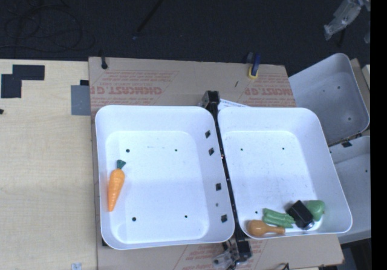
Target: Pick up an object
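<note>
Objects you could pick lie in both bins, so take the black seam where the bins meet as your reference and work down by size.

The pale wood tabletop stretches away to the left of that seam. On it lies a brown cardboard sheet with red print, which passes under the seam and carries both bins. The left bin and the right bin touch each other along the seam, one on each side. A grey metal tray sits tilted well to the right of the seam, beyond the right bin's far corner.

You see the hand high in the far right corner, well away from the seam and over the dark floor, not above either bin. It is blurred and small; you cannot tell whether it is wide or narrow, and nothing shows in its grasp.

The carrot lies well left of the seam, against the left bin's outer wall, leaf end pointing away from you. The other things cluster right of the seam in the right bin's near corner: a green pod, a tan gourd just in front of it, a black block touching the pod, and a green toy just beyond the block.
</note>
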Robot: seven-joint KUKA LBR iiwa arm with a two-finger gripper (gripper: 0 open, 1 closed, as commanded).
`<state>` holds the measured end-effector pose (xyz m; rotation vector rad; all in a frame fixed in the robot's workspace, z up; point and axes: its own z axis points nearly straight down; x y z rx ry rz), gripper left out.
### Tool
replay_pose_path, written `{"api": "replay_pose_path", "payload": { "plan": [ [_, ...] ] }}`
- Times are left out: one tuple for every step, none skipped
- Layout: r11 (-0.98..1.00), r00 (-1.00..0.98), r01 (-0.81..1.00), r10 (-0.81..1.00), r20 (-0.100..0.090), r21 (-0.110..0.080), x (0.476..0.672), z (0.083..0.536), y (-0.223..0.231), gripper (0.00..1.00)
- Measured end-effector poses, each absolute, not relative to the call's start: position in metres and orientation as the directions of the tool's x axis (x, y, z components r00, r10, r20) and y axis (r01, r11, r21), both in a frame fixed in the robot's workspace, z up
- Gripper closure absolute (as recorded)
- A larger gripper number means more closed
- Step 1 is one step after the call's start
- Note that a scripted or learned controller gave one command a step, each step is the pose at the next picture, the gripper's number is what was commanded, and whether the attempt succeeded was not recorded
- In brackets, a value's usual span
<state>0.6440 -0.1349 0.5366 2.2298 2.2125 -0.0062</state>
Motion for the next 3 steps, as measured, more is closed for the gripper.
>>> {"api": "replay_pose_path", "payload": {
  "plan": [
    [0.002,-0.002,1.000,1.000,-0.001,-0.005,0.644,0.547,-0.129,1.00],
    [0.014,-0.014,1.000,1.000,0.004,-0.006,0.644,0.536,0.002,1.00],
    [-0.006,0.006,1.000,1.000,-0.001,-0.011,0.643,0.461,-0.066,1.00]
  ]
}}
